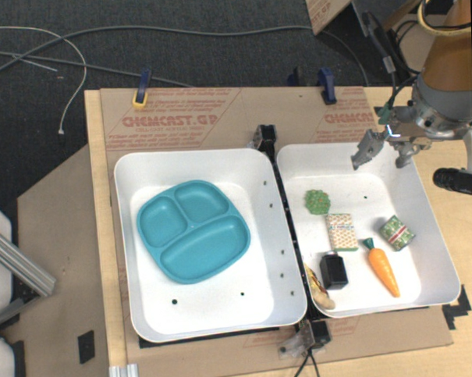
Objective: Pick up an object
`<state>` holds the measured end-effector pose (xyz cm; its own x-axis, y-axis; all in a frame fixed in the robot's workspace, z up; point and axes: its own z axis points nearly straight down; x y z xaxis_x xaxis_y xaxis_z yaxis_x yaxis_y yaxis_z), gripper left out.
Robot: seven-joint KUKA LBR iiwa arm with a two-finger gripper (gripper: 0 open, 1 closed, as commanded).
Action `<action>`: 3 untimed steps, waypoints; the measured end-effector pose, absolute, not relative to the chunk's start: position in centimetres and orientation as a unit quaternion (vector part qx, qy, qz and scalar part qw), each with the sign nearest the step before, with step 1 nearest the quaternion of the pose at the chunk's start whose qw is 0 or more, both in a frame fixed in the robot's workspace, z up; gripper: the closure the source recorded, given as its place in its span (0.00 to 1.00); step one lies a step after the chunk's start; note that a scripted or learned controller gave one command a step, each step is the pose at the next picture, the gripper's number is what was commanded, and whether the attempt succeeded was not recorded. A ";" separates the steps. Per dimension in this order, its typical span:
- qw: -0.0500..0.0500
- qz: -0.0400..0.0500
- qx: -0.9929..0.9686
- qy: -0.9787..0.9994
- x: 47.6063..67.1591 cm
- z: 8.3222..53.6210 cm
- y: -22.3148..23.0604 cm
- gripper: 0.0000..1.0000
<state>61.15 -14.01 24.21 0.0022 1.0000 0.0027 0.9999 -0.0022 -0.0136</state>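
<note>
My gripper [385,153] hangs open over the far edge of the right bin [424,215], its two fingers spread with nothing between them. Well below it in that bin lie a green knobbly piece [318,201], a small patterned box [342,231], a black block [333,270], an orange carrot [382,269] and a small green packet [396,233]. A yellowish thing [321,292] rests at the bin's near left corner.
The left bin [139,289] holds a teal divided plate [193,229]. Blue clamps [142,86] [326,86] grip the board's far edge. A black clip [264,136] sits where the bins meet. Cables lie on the floor beyond the bench.
</note>
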 end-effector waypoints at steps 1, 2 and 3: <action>0.001 0.000 -0.707 -0.707 61.4 24.9 -14.0 0.00; 0.001 0.000 -0.707 -0.707 61.7 19.0 -13.5 0.00; 0.003 0.002 -0.707 -0.707 60.7 13.7 -14.1 0.00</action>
<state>60.74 -14.11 13.71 0.0010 1.0000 0.0020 1.0000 -0.0010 -0.0074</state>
